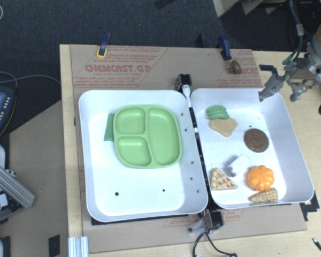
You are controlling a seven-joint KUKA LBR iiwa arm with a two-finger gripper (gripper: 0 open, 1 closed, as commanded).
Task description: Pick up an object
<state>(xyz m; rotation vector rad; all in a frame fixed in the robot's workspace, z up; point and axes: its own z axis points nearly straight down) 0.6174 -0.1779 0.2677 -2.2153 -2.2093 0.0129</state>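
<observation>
The right bin (289, 116) holds several small food toys: a green leafy piece (216, 111), a tan cracker shape (223, 126), a brown round disc (255, 140), a small grey piece (231, 165), a waffle-patterned wedge (222, 180), an orange pumpkin (260, 177) and a tan ridged piece (264, 196). My gripper (283, 91) hangs over the far right corner of that bin, apart from all the toys. Its fingers (268, 92) are spread open with nothing between them.
The left bin (96, 159) holds a green three-section plate (147, 135). A black hinge strip (193, 133) runs between the bins. Blue clamps (223, 47) and a small knob (235, 66) sit on the board's far edge.
</observation>
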